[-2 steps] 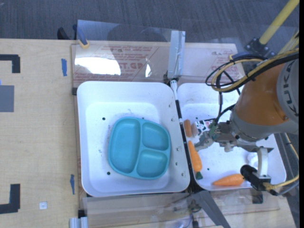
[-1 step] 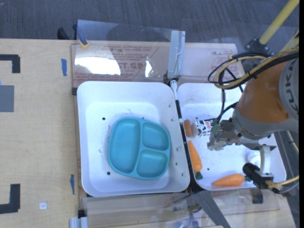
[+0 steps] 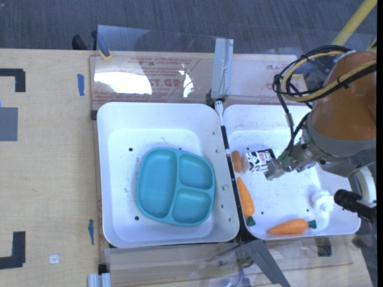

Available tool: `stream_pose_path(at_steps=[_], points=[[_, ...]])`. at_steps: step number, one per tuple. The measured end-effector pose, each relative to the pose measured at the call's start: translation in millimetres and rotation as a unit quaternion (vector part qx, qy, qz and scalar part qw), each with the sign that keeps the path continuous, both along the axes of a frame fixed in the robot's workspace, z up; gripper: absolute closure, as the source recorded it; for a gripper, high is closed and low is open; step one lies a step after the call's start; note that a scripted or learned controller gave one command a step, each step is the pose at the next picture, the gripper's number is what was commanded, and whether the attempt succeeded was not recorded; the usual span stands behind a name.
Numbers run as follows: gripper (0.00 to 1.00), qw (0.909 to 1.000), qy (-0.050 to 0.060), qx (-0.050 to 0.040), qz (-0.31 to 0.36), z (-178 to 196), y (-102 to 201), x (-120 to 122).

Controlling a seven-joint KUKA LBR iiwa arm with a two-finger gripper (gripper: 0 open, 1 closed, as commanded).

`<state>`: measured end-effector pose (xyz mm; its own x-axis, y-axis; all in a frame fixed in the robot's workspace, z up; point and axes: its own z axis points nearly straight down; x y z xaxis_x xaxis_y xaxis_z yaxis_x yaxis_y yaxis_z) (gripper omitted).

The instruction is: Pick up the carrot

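One arm [image 3: 344, 109] reaches low — end effector [image 3: 276, 171] beside carton [image 3: 260, 159].

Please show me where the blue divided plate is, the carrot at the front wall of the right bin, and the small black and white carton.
blue divided plate [image 3: 175, 186]: camera view, central ridge between compartments.
carrot [image 3: 288, 226]: camera view, middle of orange body.
black and white carton [image 3: 258, 159]: camera view, its printed top face.

The arm [image 3: 344, 109] is reaching in from the right side, with its orange band facing up toward the camera. The grey wrist is bending down and to the left. The end effector [image 3: 276, 171] is pointing down-left, hanging low.
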<state>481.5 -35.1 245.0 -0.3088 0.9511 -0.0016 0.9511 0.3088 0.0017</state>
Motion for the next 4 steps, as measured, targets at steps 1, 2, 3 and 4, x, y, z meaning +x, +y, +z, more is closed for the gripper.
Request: stream_pose_path(at_steps=[1, 2, 3, 4], points=[[1.0, 0.9962, 0.006, 0.0009, -0.087, -60, -35, 32], [1.0, 0.9959, 0.005, 0.0018, -0.09, -63, 64, -1], [0.0, 0.9956, 0.005, 0.0006, -0.093, -63, 60, -1], [0.0, 1.0, 0.002, -0.0001, 0.009, -63, 42, 25]])
